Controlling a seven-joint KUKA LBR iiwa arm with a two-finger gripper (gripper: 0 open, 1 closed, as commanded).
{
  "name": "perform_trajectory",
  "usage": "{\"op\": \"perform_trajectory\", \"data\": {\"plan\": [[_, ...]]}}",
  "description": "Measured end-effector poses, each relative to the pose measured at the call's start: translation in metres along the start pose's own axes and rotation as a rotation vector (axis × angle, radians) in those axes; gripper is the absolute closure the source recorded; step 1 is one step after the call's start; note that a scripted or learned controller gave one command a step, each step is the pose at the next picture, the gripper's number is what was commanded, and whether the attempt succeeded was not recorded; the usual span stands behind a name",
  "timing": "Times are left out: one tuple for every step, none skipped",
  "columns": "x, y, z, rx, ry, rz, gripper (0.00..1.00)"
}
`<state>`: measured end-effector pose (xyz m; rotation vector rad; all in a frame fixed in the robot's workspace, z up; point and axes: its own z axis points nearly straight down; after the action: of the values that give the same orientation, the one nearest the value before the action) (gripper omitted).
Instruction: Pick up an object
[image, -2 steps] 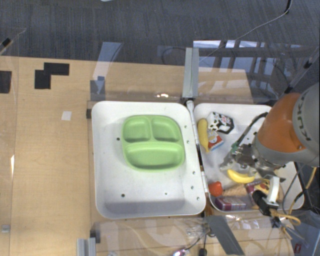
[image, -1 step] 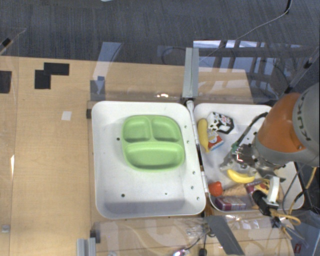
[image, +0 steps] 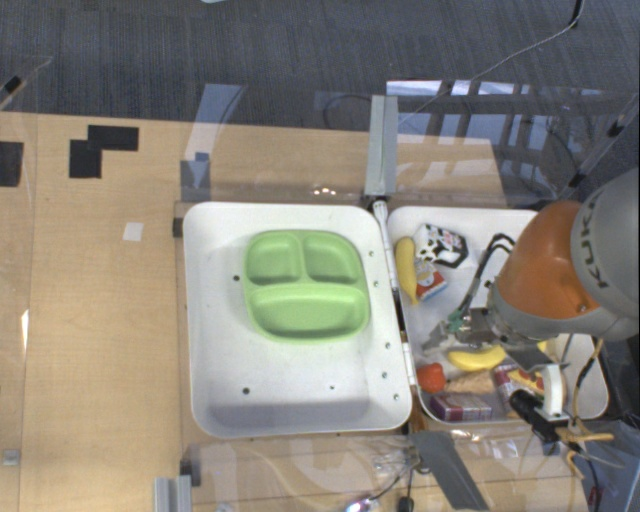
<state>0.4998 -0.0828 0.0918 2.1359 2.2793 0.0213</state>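
Down low over the right bin (image: 455, 213), gripper (image: 462, 328) just above a small banana (image: 477, 357); finger state impossible to tell. Green divided plate (image: 304, 283) in the left bin (image: 215, 300).

A pale wooden bench (image: 90, 330) fills most of the view, with black square markings (image: 100, 148) toward ten o'clock. Dark grey carpet (image: 280, 45) runs along twelve o'clock. Clear panels (image: 470, 130) catch glare around one o'clock
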Motion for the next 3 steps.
{"op": "perform_trajectory", "data": {"plan": [[-0.015, 0.105, -0.002, 0.016, 0.004, -0.053, 0.00], [0.035, 0.102, -0.093, 0.013, 0.006, -0.354, 0.00], [-0.014, 0.119, -0.016, 0.017, 0.006, -0.222, 0.00]]}}
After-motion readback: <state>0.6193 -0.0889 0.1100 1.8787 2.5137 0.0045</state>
